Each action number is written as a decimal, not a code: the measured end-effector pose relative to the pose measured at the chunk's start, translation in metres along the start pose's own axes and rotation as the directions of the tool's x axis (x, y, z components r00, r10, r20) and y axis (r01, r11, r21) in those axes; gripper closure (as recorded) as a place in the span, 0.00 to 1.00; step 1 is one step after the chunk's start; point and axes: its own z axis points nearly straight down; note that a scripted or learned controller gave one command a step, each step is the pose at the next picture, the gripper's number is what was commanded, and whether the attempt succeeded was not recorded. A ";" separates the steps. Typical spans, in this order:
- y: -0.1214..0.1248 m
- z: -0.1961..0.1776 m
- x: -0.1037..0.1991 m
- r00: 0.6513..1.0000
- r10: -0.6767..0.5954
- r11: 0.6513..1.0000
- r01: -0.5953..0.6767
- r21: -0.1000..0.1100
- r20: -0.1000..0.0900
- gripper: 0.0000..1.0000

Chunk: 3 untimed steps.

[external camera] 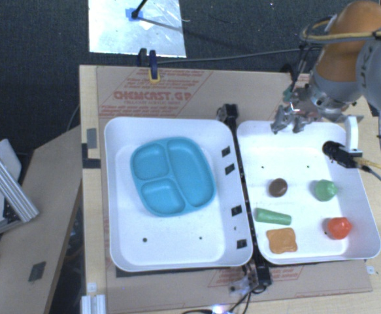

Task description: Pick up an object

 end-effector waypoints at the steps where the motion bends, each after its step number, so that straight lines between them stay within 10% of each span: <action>1: 0.001 0.000 0.000 1.000 0.000 1.000 0.000 0.004 0.000 1.00; 3: -0.034 -0.015 0.119 1.000 -0.006 1.000 0.006 0.007 -0.003 1.00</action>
